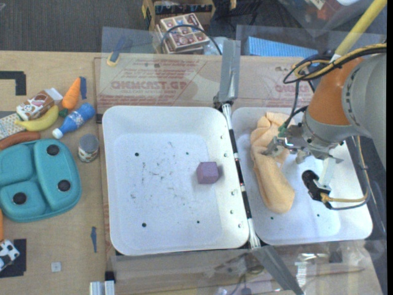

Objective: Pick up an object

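Gripper (274, 147) low over orange cloth (272, 171), right bin (344, 226).
Grip state: cannot tell. Purple block (208, 173) lies well left, left bin (123, 214).

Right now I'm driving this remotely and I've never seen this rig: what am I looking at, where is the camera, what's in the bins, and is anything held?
One camera looks down at a slant on a bench with two shallow white bins side by side. The grey arm with the orange band reaches in from the right; that is the robot. Its gripper hangs over the right bin, right at the upper part of a yellow cloth lying there. The view does not let me tell whether the cloth is gripped. The left bin holds a small purple block. To the left of the bins, on the bench, lie toys: a banana, a carrot, a blue bottle, a small can and a teal tray.
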Available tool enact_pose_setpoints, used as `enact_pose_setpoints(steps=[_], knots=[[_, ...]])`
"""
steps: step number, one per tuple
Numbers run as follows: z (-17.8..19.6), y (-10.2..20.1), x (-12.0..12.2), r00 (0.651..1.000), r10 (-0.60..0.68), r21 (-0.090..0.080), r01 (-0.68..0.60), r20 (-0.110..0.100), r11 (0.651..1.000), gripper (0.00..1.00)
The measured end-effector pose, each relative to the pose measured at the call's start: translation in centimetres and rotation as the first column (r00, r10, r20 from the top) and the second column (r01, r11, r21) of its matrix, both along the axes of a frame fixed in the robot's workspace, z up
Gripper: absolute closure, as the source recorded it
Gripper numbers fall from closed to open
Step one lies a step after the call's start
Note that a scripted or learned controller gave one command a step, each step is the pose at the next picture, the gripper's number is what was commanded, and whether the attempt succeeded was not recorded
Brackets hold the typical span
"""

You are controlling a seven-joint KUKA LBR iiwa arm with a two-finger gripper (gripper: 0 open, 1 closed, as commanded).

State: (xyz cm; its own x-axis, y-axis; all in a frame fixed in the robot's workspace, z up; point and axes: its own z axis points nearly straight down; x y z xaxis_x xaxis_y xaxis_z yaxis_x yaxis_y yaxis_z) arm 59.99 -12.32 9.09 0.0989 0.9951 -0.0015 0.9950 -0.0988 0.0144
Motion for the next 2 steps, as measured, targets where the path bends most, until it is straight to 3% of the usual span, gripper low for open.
enact_pose_setpoints(steps=[1,2], knots=[[0.98,0.13,0.14,1.000,0.003,0.001,-0.003,0.002,1.000,1.00],[0.99,0.15,0.14,1.000,0.003,0.001,-0.003,0.002,1.000,0.00]])
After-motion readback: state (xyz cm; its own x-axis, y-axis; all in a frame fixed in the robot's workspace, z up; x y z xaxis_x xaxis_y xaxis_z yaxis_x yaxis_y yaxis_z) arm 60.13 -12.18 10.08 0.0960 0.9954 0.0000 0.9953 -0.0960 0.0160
